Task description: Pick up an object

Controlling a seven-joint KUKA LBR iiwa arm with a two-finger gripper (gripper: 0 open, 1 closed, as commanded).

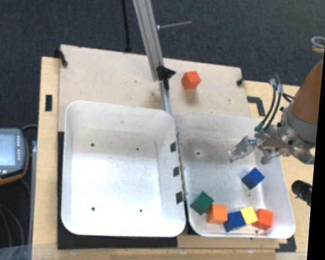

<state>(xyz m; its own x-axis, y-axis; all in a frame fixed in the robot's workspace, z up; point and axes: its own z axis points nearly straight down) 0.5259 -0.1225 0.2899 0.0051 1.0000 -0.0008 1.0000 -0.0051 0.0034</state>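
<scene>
blue cube [252, 178] alone mid right bin; green [202, 203], orange [218, 213], blue [235, 221], yellow [249, 215], orange-red [263, 218] cubes along front wall.

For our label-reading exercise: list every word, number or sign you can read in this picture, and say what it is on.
None can be read.
Device at the left edge: its screen is too blurred to show any text.
Blocks, such as the blue one and the orange one on the board: plain faces, no marks.
Bins: dark dots, no writing.

The wooden bench [116, 77] is carrying two white bins [119, 168] side by side; an orange cube [191, 80] is sitting behind them, beyond the gripper [252, 152].
</scene>
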